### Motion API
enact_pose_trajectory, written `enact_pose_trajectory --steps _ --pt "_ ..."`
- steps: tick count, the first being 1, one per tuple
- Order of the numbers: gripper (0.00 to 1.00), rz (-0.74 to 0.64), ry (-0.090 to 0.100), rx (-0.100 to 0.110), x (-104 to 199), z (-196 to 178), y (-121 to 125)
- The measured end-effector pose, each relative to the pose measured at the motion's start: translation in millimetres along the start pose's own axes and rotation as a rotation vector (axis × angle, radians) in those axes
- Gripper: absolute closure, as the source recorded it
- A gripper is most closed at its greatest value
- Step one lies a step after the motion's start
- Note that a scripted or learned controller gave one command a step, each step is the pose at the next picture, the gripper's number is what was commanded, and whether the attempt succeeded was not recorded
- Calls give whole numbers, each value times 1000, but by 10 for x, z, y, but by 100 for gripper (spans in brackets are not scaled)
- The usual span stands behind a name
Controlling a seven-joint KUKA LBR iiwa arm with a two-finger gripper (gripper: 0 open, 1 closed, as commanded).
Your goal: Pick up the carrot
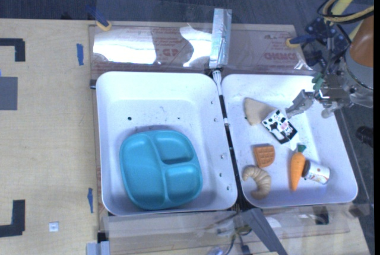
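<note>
Meanwhile the gripper point(304, 102) hangs over the right bin point(347, 188) – grip unclear – well above the carrot point(296, 169)

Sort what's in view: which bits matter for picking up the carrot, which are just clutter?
For the job:
carrot, in the right bin
gripper, above that bin's far right part, apart from the carrot

Lying about:
blue divided plate in the left bin
croissant
orange waffle piece
black-and-white spotted toy
tan wedge
small white cup, touching the carrot

Glossy white plastic bins point(157, 89), matt wood bench point(44, 129).
</note>
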State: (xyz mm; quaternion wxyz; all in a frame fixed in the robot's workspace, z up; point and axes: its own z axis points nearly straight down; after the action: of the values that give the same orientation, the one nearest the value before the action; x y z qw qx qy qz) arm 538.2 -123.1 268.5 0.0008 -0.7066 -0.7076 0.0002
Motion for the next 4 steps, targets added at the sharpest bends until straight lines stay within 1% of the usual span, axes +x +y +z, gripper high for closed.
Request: enact_pose_trajectory --steps 1,2,3,4 --pt "0 -75 -1 0 -295 1563 -133" --pt "0 -47 -3 -7 -472 1811 -572" --pt "0 -153 -4 -7 -302 1809 -566" --pt "0 224 -3 -10 -640 1814 -562"
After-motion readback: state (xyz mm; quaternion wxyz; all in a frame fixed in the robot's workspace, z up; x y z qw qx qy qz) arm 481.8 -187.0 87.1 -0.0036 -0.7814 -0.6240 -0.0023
